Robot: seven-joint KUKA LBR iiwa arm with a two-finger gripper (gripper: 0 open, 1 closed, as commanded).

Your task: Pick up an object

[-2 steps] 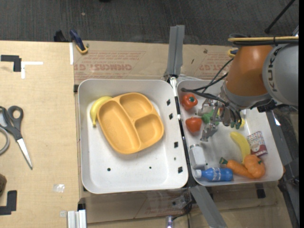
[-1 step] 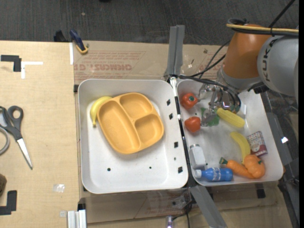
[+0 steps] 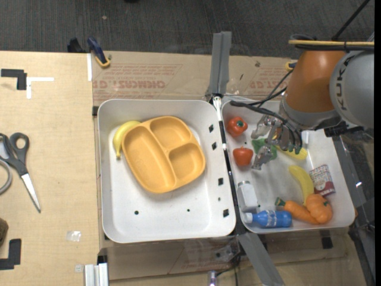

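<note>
My gripper (image 3: pixel 269 143) hangs low over the back middle of the right bin (image 3: pixel 344 177), below the orange band of the arm. A green toy (image 3: pixel 262 149) lies right under it, touching or very close; the view does not settle whether it is held. Two red toys sit just to the left, a tomato (image 3: pixel 237 126) and a red piece (image 3: pixel 243 156). A small yellow item (image 3: pixel 299 154) pokes out on the right side of the gripper.
The right bin also holds a banana (image 3: pixel 302 182), a small carton (image 3: pixel 321 179), a carrot (image 3: pixel 296 211), an orange fruit (image 3: pixel 319 208), a blue bottle (image 3: pixel 271 219) and a grey-white item (image 3: pixel 247 194). In the left bin (image 3: pixel 161 219), a yellow divided plate (image 3: pixel 162 154) lies over a banana (image 3: pixel 121 137). Scissors (image 3: pixel 22 165) lie on the bench at left.
</note>
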